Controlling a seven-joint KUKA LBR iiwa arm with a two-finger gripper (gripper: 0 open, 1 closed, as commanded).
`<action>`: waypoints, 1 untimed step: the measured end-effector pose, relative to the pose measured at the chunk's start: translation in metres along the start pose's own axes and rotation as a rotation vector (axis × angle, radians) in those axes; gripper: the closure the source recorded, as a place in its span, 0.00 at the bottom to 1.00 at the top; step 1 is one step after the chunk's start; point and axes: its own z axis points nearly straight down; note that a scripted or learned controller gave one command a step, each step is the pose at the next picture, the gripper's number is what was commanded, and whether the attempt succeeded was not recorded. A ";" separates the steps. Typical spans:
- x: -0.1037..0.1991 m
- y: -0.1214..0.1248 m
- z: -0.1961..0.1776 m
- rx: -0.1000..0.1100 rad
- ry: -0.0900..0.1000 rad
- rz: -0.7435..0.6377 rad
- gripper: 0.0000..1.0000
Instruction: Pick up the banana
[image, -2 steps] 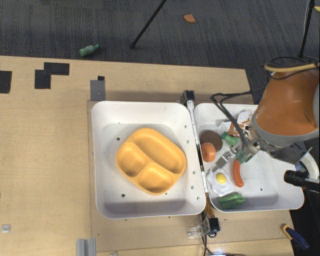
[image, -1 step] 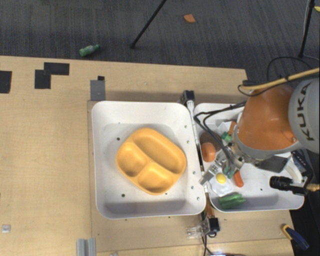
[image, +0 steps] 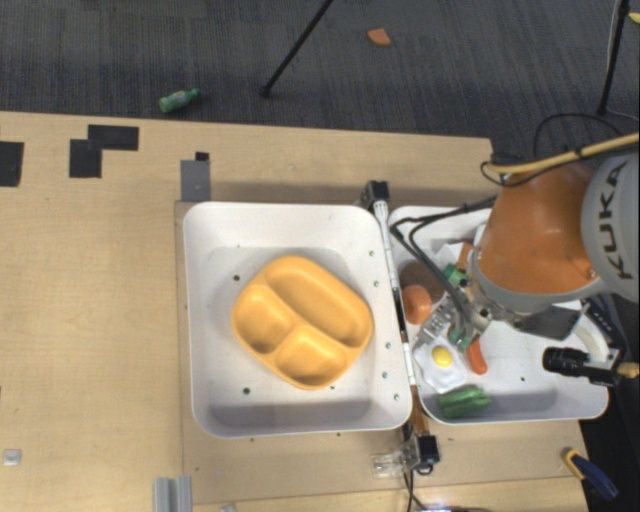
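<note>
The gripper (image: 447, 328) is hanging low in the right bin (image: 530, 395), just above a white-and-yellow toy (image: 440, 356). I cannot tell its state, nor where the banana is lying or pointing.

Bright even overhead light, soft shadows (slightly soft focus), mild glare
</note>
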 end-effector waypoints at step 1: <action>-0.018 -0.019 -0.082 0.001 -0.001 -0.571 1.00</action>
